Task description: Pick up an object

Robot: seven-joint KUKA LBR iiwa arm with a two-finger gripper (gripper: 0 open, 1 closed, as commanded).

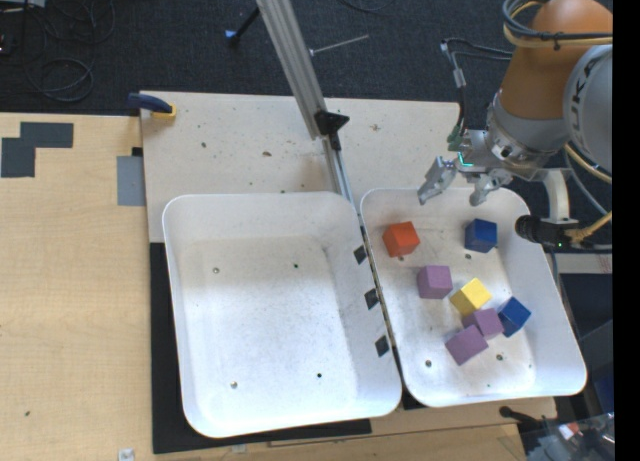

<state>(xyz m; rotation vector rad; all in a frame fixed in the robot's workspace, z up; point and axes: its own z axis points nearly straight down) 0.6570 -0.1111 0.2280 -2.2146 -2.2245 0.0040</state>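
The right bin [560, 369] holds several small blocks. An orange block [402, 239] lies at its upper left and a blue block [481, 235] at its upper right. Lower down sit a purple block [435, 281], a yellow block [471, 296], another blue block [514, 315] and two more purple blocks [467, 343]. My gripper [459, 186] hangs over the bin's far rim, above and between the orange and upper blue blocks. Its fingers are spread apart with nothing between them.
The left bin [200, 389] stands beside the right one, joined by black clips along the shared rim. A slanted aluminium bar [296, 54] rises behind the bins. A blue and yellow clamp [152, 105] sits at the bench's far left corner.
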